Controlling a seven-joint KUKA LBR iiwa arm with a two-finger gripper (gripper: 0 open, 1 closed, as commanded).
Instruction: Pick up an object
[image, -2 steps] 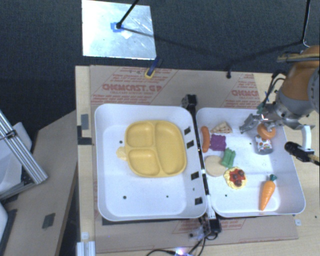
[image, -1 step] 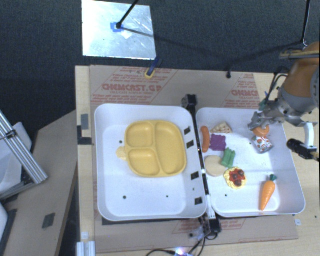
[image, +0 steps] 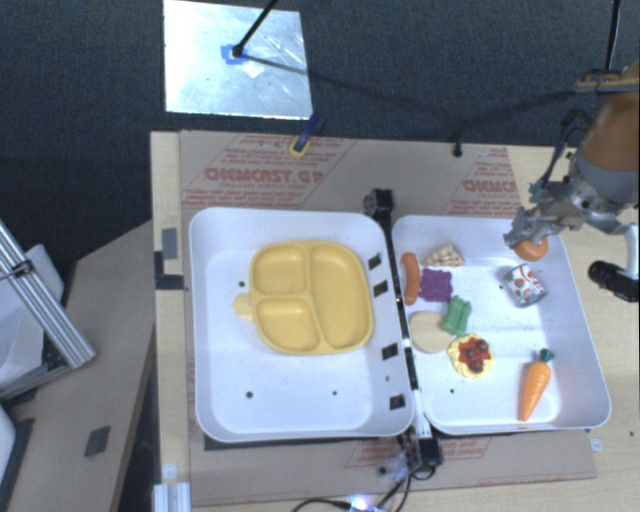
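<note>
The gripper (image: 530, 238) hangs over the far right corner of the right bin (image: 575, 330), its fingers pinched on a small orange ball (image: 533, 250), round and smooth, lifted clear of the bin floor. Just below lies a crumpled can (image: 524, 285). Elsewhere in that bin sit a plastic carrot (image: 535, 385), a sausage (image: 409, 275), a purple piece (image: 435, 285) and a green piece (image: 458, 315). The left bin (image: 215, 300) holds a glossy yellow three-part plate (image: 305, 297).
</note>
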